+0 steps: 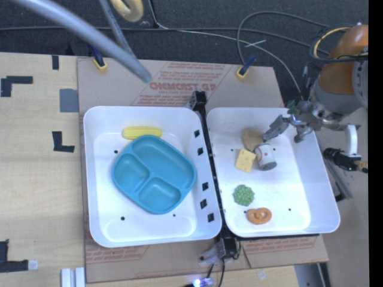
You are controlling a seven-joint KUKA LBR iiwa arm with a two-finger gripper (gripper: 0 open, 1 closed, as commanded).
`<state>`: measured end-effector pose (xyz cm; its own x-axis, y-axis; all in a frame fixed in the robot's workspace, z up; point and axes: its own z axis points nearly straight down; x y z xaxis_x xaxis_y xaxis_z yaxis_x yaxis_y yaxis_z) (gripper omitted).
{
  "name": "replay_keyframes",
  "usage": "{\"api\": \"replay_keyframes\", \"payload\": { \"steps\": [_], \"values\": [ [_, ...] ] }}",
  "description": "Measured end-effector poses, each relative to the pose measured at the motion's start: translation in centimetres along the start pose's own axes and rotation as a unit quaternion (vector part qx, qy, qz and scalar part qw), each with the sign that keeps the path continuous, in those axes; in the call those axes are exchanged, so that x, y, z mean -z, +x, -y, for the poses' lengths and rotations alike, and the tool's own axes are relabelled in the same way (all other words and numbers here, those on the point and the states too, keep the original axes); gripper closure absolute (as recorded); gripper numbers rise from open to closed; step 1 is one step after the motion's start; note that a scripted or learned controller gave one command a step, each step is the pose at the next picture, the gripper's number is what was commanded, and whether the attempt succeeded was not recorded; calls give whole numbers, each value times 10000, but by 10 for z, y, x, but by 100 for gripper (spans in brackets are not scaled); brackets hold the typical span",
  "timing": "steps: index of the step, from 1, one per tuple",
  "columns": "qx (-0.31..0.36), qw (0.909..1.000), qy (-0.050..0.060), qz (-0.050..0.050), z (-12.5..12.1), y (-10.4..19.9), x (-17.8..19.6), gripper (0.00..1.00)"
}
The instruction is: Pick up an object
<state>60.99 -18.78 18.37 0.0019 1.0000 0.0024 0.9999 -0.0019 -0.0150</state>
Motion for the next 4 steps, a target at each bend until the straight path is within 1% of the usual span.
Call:
{"api": "replay_keyframes", "payload": {
  "steps": [1,2,3,4],
  "values": [
    [17,10000,-69,14,-3,0,8,0],
    [19,10000,-45,14,0,0,-56,0],
    [14,9999,-104,5,-4,1,-95,0],
    [29,9999,-127,27,-4,1,-85,100]
  ]
}}
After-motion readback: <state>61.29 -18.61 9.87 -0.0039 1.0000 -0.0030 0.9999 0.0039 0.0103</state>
